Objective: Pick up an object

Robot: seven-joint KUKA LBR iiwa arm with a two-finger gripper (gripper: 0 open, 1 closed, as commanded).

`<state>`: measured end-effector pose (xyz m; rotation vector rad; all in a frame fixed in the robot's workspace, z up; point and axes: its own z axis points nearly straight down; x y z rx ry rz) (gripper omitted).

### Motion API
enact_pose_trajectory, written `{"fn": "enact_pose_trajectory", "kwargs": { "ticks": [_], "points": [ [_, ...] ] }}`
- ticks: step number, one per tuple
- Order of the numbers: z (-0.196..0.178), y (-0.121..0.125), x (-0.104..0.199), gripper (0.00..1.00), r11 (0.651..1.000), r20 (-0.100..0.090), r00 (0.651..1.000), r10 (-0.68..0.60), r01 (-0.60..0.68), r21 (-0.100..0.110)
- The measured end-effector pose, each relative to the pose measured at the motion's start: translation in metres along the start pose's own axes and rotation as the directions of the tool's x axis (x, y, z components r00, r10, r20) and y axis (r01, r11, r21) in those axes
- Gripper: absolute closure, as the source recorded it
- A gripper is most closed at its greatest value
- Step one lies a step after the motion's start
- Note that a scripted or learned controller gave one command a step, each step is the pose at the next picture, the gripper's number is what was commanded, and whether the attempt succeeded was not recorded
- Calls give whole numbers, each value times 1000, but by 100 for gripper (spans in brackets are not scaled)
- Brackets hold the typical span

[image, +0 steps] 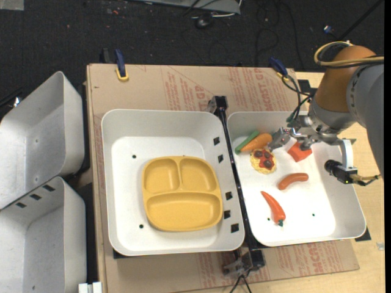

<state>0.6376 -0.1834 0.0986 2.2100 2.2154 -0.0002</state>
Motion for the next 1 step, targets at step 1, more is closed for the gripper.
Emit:
{"fn": "enact_pose_trajectory", "kwargs": {
  "ticks": [1],
  "points": [
    [-14,2,-1,100,1000,4,1000,-1,1,-11]
  ]
}}
